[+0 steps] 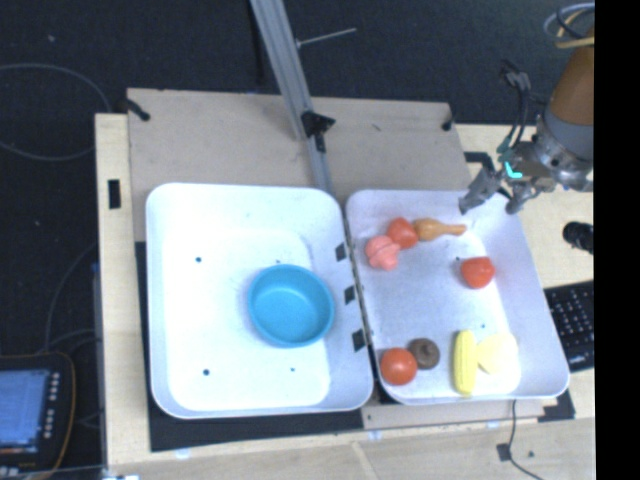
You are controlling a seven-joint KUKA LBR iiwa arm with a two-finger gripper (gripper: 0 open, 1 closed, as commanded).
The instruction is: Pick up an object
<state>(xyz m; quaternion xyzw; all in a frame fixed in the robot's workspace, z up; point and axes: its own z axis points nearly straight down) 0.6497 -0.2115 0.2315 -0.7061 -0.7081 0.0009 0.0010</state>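
Worktop [115, 268]: pale wood, carrying two shallow white bins side by side. All places below are given relative to the right bin.

Left bin [200, 228]: white, touching the right bin along its left wall. Holds one blue bowl [290, 305], upright, sitting toward the side nearest the right bin.

Right bin [520, 268]: white, slightly tilted in the view, holding all the small items.

My arm [573, 98]: grey with an orange band, entering above the right bin's upper right corner.

My gripper [492, 195]: poised over the right bin's upper right rim. My fingers [477, 194] are spread apart, with nothing between them.

Yellow items [483, 358]: a bright yellow upright piece and a paler yellow lump touching it, in the right bin's lower right corner.

Pink item [382, 253]: rounded, near the right bin's upper left corner, touching a red-orange ball [402, 232] just above it.

Tan pear-shaped piece [438, 230]: lying on its side, just beside the red-orange ball, toward the right bin's upper middle, near my fingers but apart from them.

Red ball [478, 272]: alone, on the right bin's right-of-centre floor.

Red tomato-like ball [398, 366]: against the right bin's lower left corner.

Brown round piece [425, 353]: between the tomato-like ball and the yellow items, just beside the former.
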